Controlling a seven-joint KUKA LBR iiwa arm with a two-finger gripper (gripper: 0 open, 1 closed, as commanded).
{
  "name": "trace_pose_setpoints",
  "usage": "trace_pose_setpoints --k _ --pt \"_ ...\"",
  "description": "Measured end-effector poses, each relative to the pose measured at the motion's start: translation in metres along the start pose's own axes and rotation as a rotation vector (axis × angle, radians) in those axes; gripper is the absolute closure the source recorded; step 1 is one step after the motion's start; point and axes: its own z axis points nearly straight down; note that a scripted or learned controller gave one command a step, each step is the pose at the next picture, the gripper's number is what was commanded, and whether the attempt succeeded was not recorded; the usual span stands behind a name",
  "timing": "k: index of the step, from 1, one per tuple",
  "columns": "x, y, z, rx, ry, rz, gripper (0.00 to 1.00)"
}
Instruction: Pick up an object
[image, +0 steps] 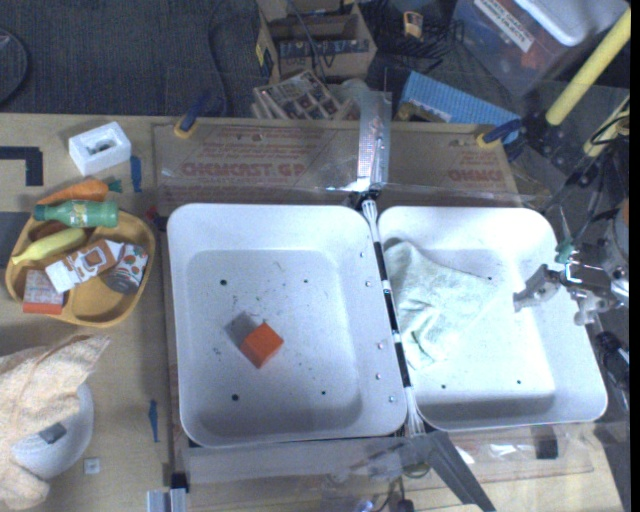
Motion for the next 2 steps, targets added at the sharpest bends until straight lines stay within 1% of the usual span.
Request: trace_pose_setpoints --k 1,2 --pt "-0.015 -0.008 0.016 0.005 0.002 0.002 0.0" --pt "0.047 0.027 0.15 -0.01 0.001 -0.116 0.0"
